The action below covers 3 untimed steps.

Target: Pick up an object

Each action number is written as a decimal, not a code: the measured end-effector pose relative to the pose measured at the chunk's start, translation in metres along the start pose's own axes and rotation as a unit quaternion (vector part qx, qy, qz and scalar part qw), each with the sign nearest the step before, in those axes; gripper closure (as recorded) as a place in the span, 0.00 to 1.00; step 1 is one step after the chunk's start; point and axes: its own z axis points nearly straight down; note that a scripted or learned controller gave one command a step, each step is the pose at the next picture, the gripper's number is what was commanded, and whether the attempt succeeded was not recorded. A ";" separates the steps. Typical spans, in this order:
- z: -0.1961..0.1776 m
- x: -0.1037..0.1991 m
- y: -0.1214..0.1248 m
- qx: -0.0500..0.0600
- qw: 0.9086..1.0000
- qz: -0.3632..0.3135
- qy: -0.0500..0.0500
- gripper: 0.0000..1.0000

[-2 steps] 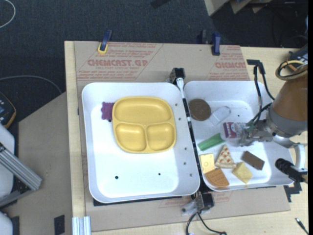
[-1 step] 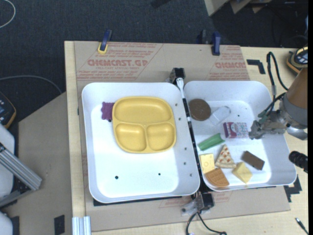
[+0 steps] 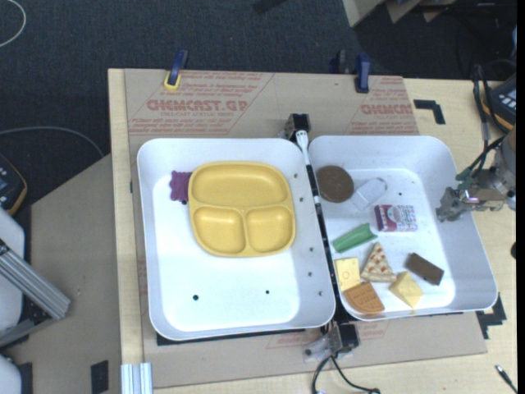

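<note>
The fingers (image 3: 454,206) sit at the right rim of the right bin (image 3: 472,245), and nothing is between them; whether they are spread or closed I cannot tell, since they are small and blurred here. This looks like the approach step, with no thing yet picked.

The nearest candidate is the small packet (image 3: 395,217) (white with a dark red print), lying flat on the bin floor just to the left of the fingers. A brown block (image 3: 425,268) lies below and slightly left of them, a yellow cheese wedge (image 3: 407,289) just beyond it.

The next move, as I judge it, calls for reaching inward over the rim, centring above one piece and descending straight, since the pieces lie close together.
</note>
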 end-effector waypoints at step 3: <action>0.007 0.110 0.017 0.005 1.000 -0.003 0.003 1.00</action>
